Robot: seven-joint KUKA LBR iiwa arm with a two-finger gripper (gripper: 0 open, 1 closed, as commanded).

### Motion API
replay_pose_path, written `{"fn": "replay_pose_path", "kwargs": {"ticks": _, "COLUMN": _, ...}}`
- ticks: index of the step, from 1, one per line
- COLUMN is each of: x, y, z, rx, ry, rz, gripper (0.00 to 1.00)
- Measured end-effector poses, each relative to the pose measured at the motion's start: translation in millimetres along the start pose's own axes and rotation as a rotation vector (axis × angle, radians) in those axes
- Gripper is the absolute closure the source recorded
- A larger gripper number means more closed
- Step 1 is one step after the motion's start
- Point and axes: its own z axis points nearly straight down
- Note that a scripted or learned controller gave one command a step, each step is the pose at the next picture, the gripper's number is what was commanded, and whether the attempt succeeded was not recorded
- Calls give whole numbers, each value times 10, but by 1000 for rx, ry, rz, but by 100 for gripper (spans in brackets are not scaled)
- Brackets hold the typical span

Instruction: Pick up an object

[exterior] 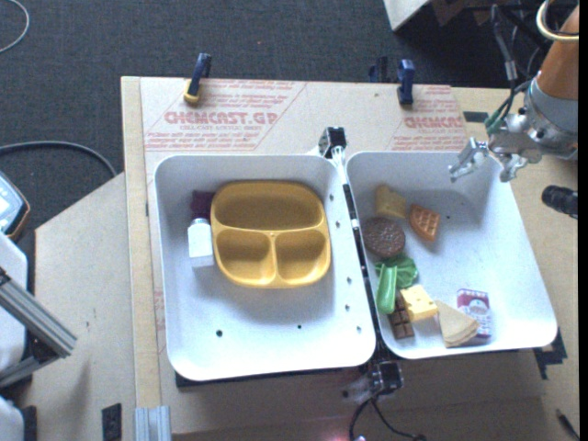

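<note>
The right bin [514, 246] holds several toy foods. There is a pale yellow chunk [390, 200], a small waffle [424, 220], a round brown patty [384, 238], a green pod [390, 285], a yellow cheese block [421, 301], a chocolate piece [400, 323], a tan wedge [454, 325] and a pink carton [475, 309]. My gripper [483, 166] hangs over the far right corner of this bin, above and to the right of the waffle. Its fingers are spread open with nothing between them.
The left bin [175, 274] carries a yellow divided plate [271, 232], with a white bottle [199, 243] and a dark purple item [202, 200] beside its left side. Two clamps [197, 78] [405, 81] grip the board's far edge.
</note>
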Motion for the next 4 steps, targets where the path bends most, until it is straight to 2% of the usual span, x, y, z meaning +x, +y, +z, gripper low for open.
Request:
{"fn": "replay_pose_path", "kwargs": {"ticks": 1, "x": 6, "y": 32, "z": -101, "rx": -16, "ry": -4, "rz": -3, "gripper": 0}}
{"fn": "replay_pose_path", "kwargs": {"ticks": 3, "x": 34, "y": 36, "z": 1074, "rx": -10, "ry": -2, "rz": -5, "gripper": 0}}
{"fn": "replay_pose_path", "kwargs": {"ticks": 4, "x": 30, "y": 58, "z": 920, "rx": -19, "ry": -5, "rz": -6, "gripper": 100}}
